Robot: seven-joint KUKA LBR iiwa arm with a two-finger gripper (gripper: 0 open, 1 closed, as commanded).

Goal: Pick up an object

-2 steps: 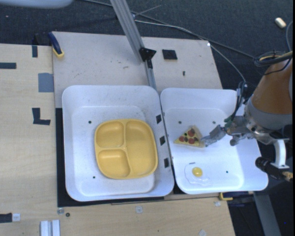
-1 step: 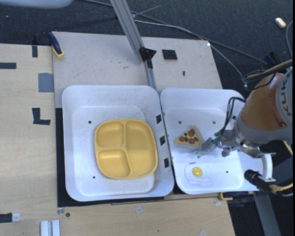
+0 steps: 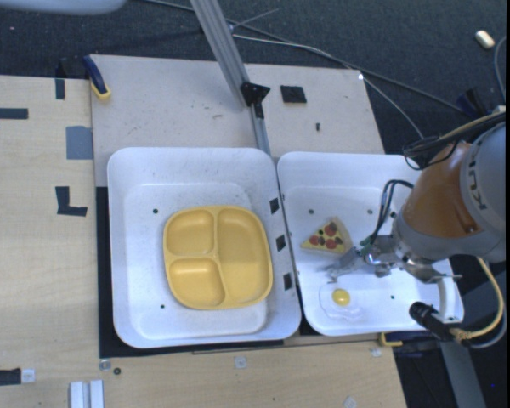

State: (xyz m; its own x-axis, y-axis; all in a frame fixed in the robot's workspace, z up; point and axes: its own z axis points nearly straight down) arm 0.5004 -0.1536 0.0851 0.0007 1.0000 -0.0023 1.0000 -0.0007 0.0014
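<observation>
Yellow was the first thing that jumped out: a divided plate (image 3: 218,257) with three sections sat in the left bin (image 3: 127,228), roughly dead centre.

The right bin (image 3: 323,172) was where the action was. A toy pizza slice (image 3: 327,237) lay around the middle of that bin, tan crust with red toppings. Its crust edge ran along the lower side, sloping from about 8 o'clock towards 4 o'clock, and the tip pointed up towards 12 or 1 o'clock. At about 6 o'clock from the slice, near the front wall of the bin, was a toy fried egg (image 3: 341,299), white with a yellow yolk, lying flat and well apart from the pizza.

The arm came in from 3 o'clock, orange band (image 3: 438,198) sitting over the bin's right side. The gripper (image 3: 350,264) was low in the bin, just at 4 o'clock from the pizza slice and at 12 o'clock from the egg, its metal tips reaching out towards 9 o'clock. Honestly couldn't tell how far apart the tips were, too small and blurry, and I couldn't see anything between them. It looked close to the slice's corner, but touching or not, can't say.
</observation>
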